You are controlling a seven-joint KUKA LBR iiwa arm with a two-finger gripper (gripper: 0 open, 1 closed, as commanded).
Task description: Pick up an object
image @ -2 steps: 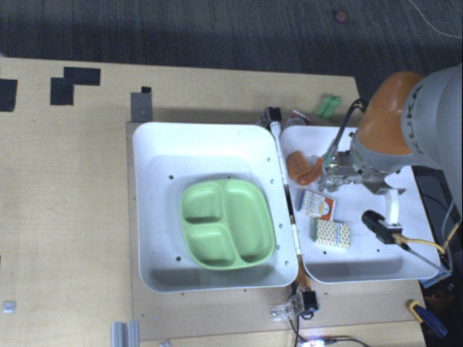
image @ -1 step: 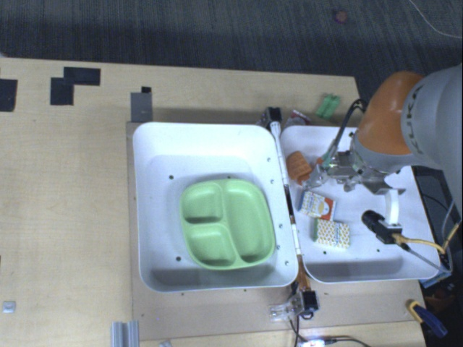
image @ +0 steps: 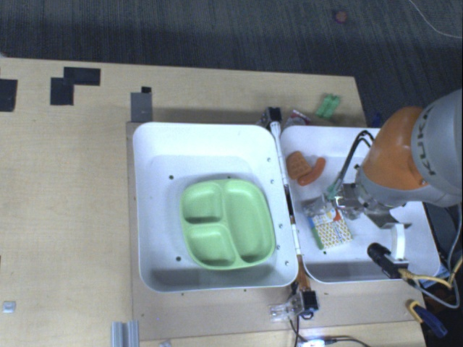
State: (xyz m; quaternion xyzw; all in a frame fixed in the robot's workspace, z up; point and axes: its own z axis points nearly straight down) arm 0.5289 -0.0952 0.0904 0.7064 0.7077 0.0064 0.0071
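Orange sausage-shaped toy (image: pixel 306 169) lies at the back of my right bin (image: pixel 405 270); the tool (image: pixel 334 207) hangs low over a patterned packet (image: pixel 331 232), grip state I cannot tell. Green divided tray (image: pixel 227 223) fills the left bin (image: pixel 155 186)

- My arm (image: pixel 427 150) runs off the right edge, so its upper part is cut away.
- My wrist covers part of the right bin (image: pixel 318 270).
- My gripper (image: pixel 329 207) blurs into small clutter; its fingers can't be made out.
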